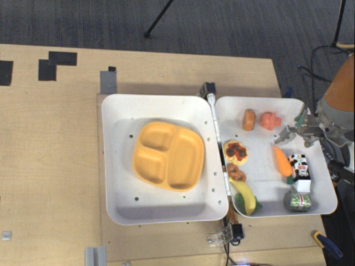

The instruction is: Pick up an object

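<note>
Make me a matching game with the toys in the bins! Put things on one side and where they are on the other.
Things:
1. yellow plate
2. banana
3. carrot
4. can

Places:
A. near right corner of the right bin
B. alone in the left bin
C. near left corner of the right bin
D. middle of the right bin, beside the cow toy

Pairs: 1-B, 2-C, 3-D, 4-A

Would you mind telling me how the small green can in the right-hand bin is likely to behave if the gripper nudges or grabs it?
The green can lies on its side near the right bin's front corner, so it would probably roll if nudged. Its rounded, glossy-looking wall may slip between fingers. The bin's rim beside it should limit how far it travels.
</note>
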Action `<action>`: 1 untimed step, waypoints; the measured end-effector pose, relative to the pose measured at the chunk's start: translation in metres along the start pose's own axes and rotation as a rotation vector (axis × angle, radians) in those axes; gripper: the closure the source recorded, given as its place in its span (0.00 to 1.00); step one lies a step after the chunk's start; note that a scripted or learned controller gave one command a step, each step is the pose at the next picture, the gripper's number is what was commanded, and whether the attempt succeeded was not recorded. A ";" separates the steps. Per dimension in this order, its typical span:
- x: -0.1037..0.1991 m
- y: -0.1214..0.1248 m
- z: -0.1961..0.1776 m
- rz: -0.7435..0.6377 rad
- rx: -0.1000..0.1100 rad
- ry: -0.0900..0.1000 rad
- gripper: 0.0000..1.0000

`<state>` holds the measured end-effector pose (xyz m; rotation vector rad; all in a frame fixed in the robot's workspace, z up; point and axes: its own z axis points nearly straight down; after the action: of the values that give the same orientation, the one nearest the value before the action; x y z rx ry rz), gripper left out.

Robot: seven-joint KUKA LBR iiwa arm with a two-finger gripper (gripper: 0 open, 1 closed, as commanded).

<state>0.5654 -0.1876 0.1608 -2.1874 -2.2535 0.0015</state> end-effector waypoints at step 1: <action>0.003 -0.011 0.074 -0.272 -0.006 -0.002 0.00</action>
<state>0.5545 -0.1849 0.0873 -1.8647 -2.5332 -0.0034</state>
